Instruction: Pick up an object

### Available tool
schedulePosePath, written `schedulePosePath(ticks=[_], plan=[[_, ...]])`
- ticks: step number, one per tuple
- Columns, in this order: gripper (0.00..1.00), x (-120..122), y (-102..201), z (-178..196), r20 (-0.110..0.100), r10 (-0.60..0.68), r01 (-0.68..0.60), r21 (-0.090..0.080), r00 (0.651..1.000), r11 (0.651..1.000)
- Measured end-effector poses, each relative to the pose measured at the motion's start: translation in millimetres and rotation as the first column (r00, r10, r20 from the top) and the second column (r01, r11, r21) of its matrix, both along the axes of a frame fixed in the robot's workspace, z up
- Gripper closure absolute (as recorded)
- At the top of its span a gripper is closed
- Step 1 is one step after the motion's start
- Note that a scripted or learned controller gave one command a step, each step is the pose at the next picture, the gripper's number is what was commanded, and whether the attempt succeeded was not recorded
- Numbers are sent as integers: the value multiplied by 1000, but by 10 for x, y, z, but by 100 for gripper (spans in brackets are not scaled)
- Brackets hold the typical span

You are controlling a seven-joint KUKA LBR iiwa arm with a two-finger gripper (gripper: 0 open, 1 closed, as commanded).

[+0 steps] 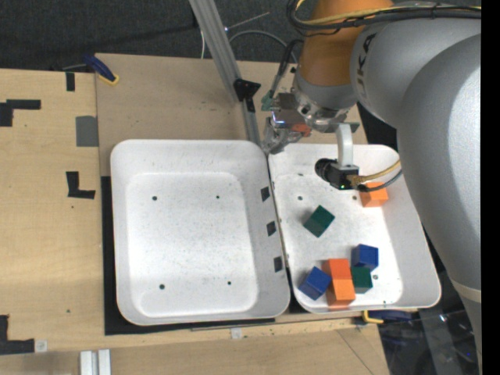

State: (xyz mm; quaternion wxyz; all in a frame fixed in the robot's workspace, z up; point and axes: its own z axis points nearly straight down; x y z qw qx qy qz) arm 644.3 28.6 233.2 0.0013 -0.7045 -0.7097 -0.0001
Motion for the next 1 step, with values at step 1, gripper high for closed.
schedulePosePath(ticks=[1], plan=[[100, 45, 507, 57, 1, -1, 1, 0, 1000, 1000]])
